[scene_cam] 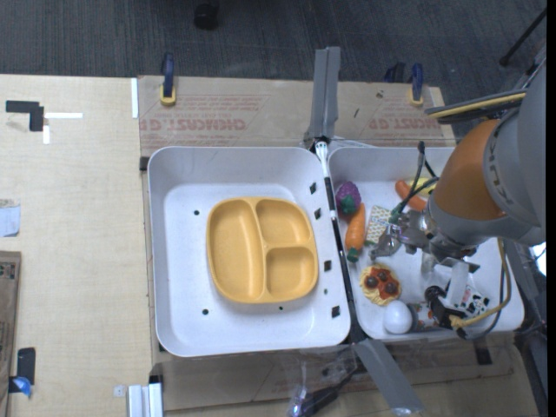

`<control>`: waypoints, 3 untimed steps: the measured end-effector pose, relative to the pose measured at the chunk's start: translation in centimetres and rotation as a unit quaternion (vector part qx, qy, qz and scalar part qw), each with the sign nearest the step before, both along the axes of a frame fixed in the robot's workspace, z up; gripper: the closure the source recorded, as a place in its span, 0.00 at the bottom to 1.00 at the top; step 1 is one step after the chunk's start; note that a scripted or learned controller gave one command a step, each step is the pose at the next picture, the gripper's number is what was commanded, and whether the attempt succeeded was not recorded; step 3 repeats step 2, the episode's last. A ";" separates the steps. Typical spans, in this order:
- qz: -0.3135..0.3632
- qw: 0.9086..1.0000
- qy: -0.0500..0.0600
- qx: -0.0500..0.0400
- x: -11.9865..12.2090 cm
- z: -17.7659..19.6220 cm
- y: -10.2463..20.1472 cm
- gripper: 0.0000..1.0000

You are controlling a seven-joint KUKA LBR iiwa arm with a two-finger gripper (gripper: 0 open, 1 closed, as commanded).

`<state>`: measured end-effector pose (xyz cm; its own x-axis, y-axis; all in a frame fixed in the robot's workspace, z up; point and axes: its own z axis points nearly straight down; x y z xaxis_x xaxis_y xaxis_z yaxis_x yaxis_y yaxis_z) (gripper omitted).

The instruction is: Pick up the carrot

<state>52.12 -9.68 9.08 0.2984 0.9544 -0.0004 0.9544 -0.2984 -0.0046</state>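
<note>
The carrot (355,228) is a short orange piece with a green end, lying in the right bin (512,315) close to its left wall. My gripper (406,254) hangs over the middle of that bin, to the right of the carrot and apart from it. Its two metal fingers (383,247) stand spread, open, with nothing between them. The grey arm with its orange band (469,185) hides the bin's right half.
Around the carrot lie a purple fruit (347,196), a pale cracker (379,222), a pizza slice (380,285), a white egg (398,318) and an orange item (410,193). The left bin (174,233) holds a yellow divided plate (261,250).
</note>
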 end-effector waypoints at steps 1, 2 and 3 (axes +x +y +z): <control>0.000 1.000 0.001 0.000 -0.1 0.8 -0.1 1.00; -0.307 0.952 0.000 -0.003 -3.0 10.0 7.1 1.00; -0.307 0.952 0.000 -0.003 -3.0 10.0 7.1 1.00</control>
